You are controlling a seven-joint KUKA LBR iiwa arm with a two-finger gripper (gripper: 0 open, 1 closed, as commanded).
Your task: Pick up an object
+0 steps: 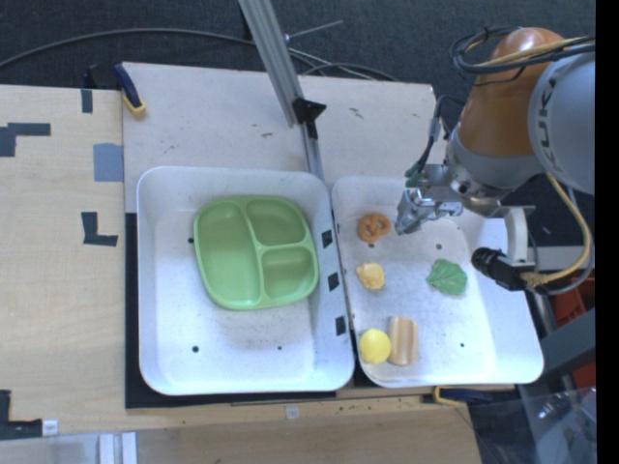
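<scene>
A green divided plate lies in the left bin. A blue and yellow clamp rests at the bench's far edge.

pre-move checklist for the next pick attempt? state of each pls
1. Gripper over the right white bin, above the bin floor: ok.
2. Nearest target, the round orange-brown food piece, lies just left of the gripper, apart from other items: ok.
3. Jaws open or shut: cannot tell, view too coarse.
4. Anything already held: cannot tell; nothing visible between the jaws.
5. Other candidates lying free in the right bin: small yellow lump, green leafy piece, yellow ball touching the tan bread-like roll: ok.
6. Green three-compartment plastic tray in the left white bin, away from the arm: ok.
</scene>
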